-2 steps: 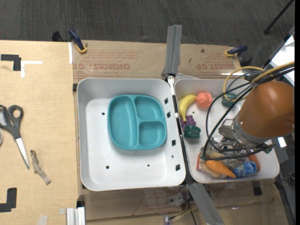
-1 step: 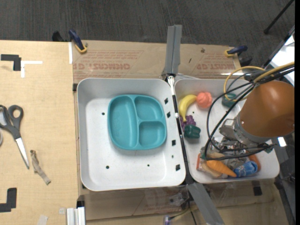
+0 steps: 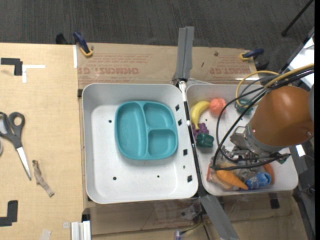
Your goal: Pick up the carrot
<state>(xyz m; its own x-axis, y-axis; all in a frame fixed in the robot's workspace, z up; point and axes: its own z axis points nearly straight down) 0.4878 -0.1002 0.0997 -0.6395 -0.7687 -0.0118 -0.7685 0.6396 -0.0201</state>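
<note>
the arm's hand (image 3: 245, 161), its grip state impossible to tell, hangs low over the right bin (image 3: 285, 186), just above the carrot (image 3: 231, 178) lying at the near left corner; probably best gripped across its middle.

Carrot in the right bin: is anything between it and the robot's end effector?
Nothing visible blocks it. The carrot lies at the bin's front wall, directly below the end effector, with a blue toy beside it.

Orange carrot (image 3: 231, 178), teal plate (image 3: 146, 130) — white bins (image 3: 95, 134), yellow banana (image 3: 198, 111)
</note>
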